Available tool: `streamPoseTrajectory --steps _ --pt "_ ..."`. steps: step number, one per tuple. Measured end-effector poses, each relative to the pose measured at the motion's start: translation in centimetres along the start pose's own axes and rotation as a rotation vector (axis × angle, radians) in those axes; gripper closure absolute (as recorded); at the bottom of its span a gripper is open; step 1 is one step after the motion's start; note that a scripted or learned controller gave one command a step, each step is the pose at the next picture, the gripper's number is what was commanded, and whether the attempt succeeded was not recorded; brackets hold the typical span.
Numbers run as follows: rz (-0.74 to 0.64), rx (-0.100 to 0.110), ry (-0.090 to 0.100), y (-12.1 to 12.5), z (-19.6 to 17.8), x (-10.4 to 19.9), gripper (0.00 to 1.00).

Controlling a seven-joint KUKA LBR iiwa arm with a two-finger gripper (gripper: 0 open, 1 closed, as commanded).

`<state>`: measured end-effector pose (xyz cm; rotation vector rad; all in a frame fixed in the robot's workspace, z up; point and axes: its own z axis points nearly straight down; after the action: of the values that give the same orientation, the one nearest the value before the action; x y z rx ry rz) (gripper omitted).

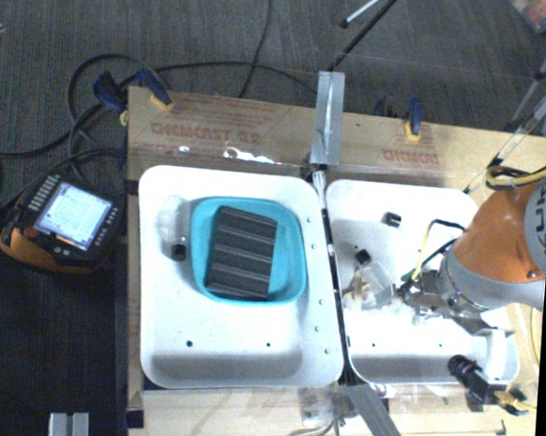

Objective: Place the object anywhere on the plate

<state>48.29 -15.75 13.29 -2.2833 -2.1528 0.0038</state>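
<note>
The arm [506, 245] reaches into the right bin [403, 364], and its bulk hides much of the gripper [415, 297], so I cannot tell how the fingers are set or whether they have anything. Just left of it sits a small clear object [366, 287], too blurred to identify. Over in the left bin [225, 350], the blue plate [294, 252] carries a dark ridged block [242, 250].

The wooden table [215, 123] carries two white bins: the left bin [225, 350] touches the right bin [403, 364].
</note>
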Motion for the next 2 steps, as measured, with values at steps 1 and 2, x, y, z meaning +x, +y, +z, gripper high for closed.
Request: streamPoseTrajectory --steps 1,2 --pt "0.016 -0.002 -0.002 0.32 -6.1 -5.07 0.0" --pt "0.016 -0.002 -0.002 0.31 -6.1 -5.06 0.0"
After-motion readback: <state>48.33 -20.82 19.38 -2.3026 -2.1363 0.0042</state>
